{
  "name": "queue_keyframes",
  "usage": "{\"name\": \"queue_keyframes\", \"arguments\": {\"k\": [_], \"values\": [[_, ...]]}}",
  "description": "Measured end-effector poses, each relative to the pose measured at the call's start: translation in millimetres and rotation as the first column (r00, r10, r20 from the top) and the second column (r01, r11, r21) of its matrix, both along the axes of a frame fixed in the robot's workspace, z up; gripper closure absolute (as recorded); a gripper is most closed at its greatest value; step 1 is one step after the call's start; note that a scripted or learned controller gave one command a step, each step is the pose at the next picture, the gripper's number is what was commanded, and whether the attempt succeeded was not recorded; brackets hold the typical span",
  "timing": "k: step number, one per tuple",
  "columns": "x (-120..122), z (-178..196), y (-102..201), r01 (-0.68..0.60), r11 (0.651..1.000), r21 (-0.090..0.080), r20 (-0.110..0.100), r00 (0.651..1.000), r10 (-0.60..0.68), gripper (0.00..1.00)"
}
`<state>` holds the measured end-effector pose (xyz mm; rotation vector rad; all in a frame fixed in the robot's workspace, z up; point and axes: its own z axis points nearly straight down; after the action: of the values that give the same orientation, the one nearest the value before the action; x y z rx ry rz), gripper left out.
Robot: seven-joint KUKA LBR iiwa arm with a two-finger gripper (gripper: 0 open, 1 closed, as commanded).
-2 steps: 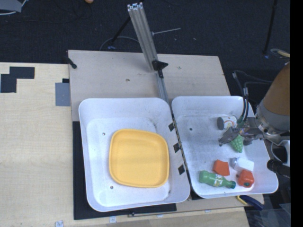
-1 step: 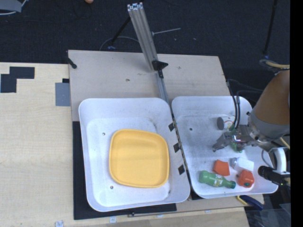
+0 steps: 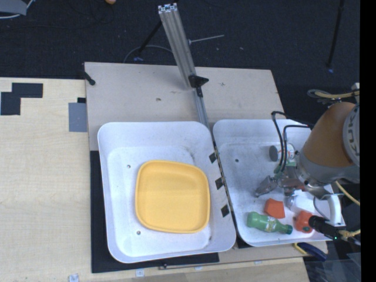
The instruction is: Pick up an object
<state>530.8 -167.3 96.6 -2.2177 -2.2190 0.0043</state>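
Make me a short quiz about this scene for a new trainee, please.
1. True or false: the yellow plate lies in the left bin.
2. Which thing lies nearest the front rim of the right bin? A. green bottle B. orange block C. grey knob
3. Fill in: the gripper is over the ____ bin.

Key: 1 true; 2 A; 3 right.

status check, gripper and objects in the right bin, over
Gripper low in right bin, nothing visibly held. Orange block and green bottle just below it, untouched. Yellow plate in left bin, out of the way.
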Motion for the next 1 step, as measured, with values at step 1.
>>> {"name": "queue_keyframes", "arguments": {"k": [1], "values": [[1.1,12.4,-1.3,0.002,1.0,-0.001,0.004,1.0,-0.002,1.0]]}}
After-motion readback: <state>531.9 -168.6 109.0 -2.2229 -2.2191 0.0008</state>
